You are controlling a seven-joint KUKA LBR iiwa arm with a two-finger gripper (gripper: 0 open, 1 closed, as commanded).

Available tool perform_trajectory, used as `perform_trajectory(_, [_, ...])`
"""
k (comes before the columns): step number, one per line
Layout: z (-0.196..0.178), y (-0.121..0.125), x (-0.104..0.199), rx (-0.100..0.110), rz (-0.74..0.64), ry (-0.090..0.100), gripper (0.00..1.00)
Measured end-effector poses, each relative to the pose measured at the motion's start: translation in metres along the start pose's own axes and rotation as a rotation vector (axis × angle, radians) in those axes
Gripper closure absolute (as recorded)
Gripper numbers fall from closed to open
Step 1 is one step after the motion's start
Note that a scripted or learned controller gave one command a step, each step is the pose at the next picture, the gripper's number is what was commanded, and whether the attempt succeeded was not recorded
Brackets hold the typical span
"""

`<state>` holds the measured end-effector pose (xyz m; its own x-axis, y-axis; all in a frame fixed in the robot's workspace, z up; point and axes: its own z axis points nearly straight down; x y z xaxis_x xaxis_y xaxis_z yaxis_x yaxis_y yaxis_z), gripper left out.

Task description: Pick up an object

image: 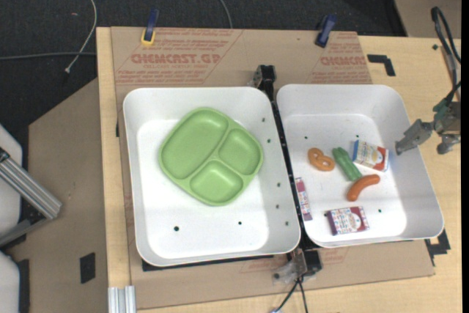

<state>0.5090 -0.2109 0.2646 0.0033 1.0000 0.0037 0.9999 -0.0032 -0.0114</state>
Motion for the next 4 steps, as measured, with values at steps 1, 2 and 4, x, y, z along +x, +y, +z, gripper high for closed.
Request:
perform_trajectory(1, [-0.005, 0.002, 0.001, -0.011, -0.004, -0.003, 0.0])
perform_trajectory(2, [0.054, -0.003, 0.008, -0.005, -0.004, 0.0, 0.0])
perform_trajectory(4, [0.154, -0.003, 0.004, -0.006, -0.003, 0.0, 0.0])
